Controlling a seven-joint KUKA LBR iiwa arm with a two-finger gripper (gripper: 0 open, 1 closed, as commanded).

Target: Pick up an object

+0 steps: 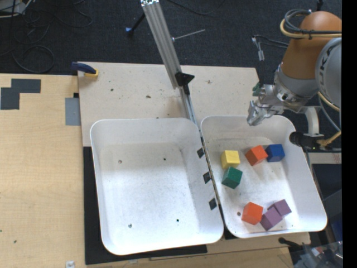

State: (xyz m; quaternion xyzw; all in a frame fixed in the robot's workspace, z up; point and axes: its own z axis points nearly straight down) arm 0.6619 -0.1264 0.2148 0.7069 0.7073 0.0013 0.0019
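Nearest to the camera, at about 5 o'clock in the view, two purple cubes (275, 213) sit touching each other in the right bin (312, 205), and an orange cube (252, 213) lies just beside them at their 9 o'clock; all three have matte faces and sharp edges, like painted wood or plastic. Higher in the same bin, a green cube (232, 177) stands just under a yellow cube (230, 158), the two nearly touching; at their 3 o'clock a second orange cube (256, 154) touches a blue cube (275, 152); these blocks look alike in size and shape, and differ in colour only.

At the 12 o'clock rim of the right bin, the gripper (255, 118) hangs on the grey arm with the orange band (309, 43); its metal fingers point down toward the rim, and whether they are spread or closed I cannot tell, because they are small and blurred; nothing is visible between them, and they are apart from every cube.

Both bins are shallow, white, with rounded corners and a dusty, speckled floor; the left bin (111, 149) lies at 9 o'clock of the right one, and their walls touch; they rest on a pale wooden bench (134, 94); a ribbed aluminium bar (164, 43) rises slanted from between the bins toward 12 o'clock
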